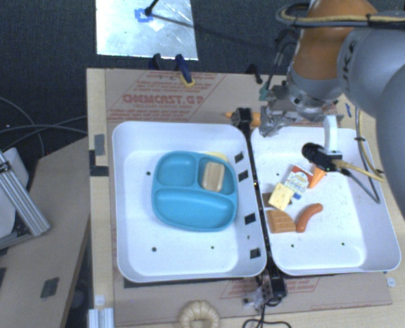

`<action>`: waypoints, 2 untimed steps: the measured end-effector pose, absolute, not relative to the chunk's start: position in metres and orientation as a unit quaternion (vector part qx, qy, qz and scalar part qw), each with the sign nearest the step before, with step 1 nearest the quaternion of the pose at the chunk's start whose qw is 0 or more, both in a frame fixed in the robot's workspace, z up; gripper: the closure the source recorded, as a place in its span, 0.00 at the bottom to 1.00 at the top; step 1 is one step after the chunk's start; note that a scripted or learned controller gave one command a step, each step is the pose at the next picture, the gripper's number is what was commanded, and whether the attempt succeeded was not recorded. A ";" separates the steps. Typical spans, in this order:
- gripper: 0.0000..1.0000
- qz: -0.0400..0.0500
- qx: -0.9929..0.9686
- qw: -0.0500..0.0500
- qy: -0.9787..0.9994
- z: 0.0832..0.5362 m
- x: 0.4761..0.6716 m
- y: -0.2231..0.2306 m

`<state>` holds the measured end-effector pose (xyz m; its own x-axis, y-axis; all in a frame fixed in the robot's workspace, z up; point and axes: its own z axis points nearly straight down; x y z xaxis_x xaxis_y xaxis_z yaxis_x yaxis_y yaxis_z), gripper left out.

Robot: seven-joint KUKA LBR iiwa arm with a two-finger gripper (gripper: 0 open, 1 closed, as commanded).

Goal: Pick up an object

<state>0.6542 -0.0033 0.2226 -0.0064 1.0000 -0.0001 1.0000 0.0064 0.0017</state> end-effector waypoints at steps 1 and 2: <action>1.00 0.001 0.707 0.001 0.707 0.228 0.656 -0.015; 1.00 0.000 0.706 0.000 0.709 0.228 0.641 -0.005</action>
<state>0.6407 -0.0048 0.2281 -0.0042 1.0000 -0.0004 1.0000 0.0042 0.0004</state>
